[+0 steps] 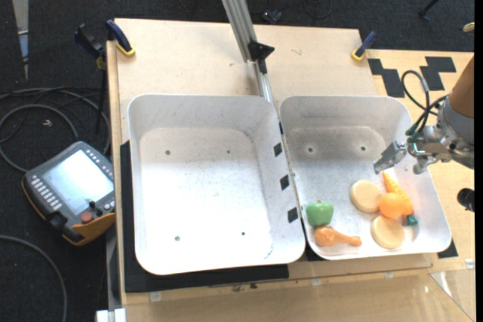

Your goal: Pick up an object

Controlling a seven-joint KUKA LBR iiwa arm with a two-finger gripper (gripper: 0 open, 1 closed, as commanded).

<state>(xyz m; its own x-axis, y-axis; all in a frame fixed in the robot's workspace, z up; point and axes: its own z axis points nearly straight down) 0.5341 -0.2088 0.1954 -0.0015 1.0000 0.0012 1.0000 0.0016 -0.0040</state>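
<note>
Toy food pieces cluster in the right bin's (pixel 339 113) near-right corner: orange carrot (pixel 394 200), two pale discs, green apple (pixel 320 213), drumstick (pixel 336 238). Just above the carrot hovers the gripper (pixel 400 154), fingers spread and empty, seemingly poised to descend.
</note>
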